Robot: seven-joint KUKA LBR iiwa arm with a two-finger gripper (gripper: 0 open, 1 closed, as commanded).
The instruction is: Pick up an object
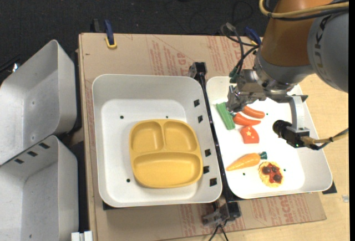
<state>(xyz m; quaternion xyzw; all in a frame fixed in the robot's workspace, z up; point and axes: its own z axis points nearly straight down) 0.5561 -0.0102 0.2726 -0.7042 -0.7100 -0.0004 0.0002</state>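
The right bin (314,174) holds several toy foods. A green stick (224,116) lies at its left side, with two orange-red sausage shapes (249,116) beside it. Below them sit a red piece (250,134), an orange carrot (243,162) and a small round pizza-like piece (270,173). My gripper (238,104) hangs low over the upper left part of this bin, just above the green stick and the sausages. I see nothing lifted clear of the bin floor.
The left bin (105,123) holds a yellow divided plate (165,153). A black part on a bracket (287,131) juts from the wrist over the right bin's middle. Grey containers (33,123) stand left of the bench, and cables trail behind.
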